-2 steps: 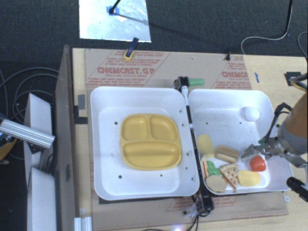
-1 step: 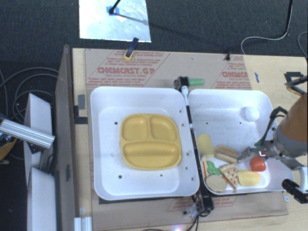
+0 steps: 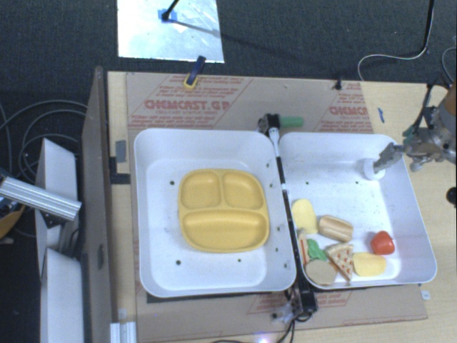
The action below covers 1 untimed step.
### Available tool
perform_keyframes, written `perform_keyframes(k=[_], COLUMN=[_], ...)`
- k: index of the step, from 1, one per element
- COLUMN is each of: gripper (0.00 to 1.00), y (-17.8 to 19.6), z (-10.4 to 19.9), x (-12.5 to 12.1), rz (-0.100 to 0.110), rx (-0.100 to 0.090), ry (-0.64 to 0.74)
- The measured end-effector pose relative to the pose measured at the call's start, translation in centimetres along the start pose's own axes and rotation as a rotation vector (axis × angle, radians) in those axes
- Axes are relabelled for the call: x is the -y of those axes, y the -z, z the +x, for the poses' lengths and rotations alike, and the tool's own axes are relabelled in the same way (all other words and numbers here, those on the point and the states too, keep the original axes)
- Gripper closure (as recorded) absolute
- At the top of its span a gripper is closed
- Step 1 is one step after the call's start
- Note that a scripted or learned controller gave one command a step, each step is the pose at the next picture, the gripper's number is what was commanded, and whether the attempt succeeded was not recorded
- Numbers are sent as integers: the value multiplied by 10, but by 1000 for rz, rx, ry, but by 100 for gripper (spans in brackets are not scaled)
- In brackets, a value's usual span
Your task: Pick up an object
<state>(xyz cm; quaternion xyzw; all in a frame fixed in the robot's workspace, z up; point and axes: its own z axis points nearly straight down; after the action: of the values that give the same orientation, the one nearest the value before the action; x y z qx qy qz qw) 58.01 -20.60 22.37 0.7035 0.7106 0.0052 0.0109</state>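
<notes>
The right bin point(image 3: 400, 191) holds several toy foods along its near side. Among them are a pale yellow piece point(image 3: 303, 215), a hot dog bun point(image 3: 335, 228), a red tomato point(image 3: 383, 243), a yellow lemon-like piece point(image 3: 369, 265), a pizza slice point(image 3: 342, 260) and a brown round piece point(image 3: 321, 272). My gripper point(image 3: 378, 164) hangs over the far right part of this bin, well behind the foods and apart from them. Nothing shows in its grasp.
A yellow divided plate point(image 3: 223, 210) lies in the middle of the left bin point(image 3: 153, 191). A black divider point(image 3: 284, 191) runs between the bins. Cardboard lies under both bins, and cables trail on the dark floor at left and top right.
</notes>
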Motion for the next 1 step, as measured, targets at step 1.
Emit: perform_keyframes(k=[1], gripper=[0], y=[-73], z=[85], x=[92], rz=[35], rx=[-16], ry=[-3])
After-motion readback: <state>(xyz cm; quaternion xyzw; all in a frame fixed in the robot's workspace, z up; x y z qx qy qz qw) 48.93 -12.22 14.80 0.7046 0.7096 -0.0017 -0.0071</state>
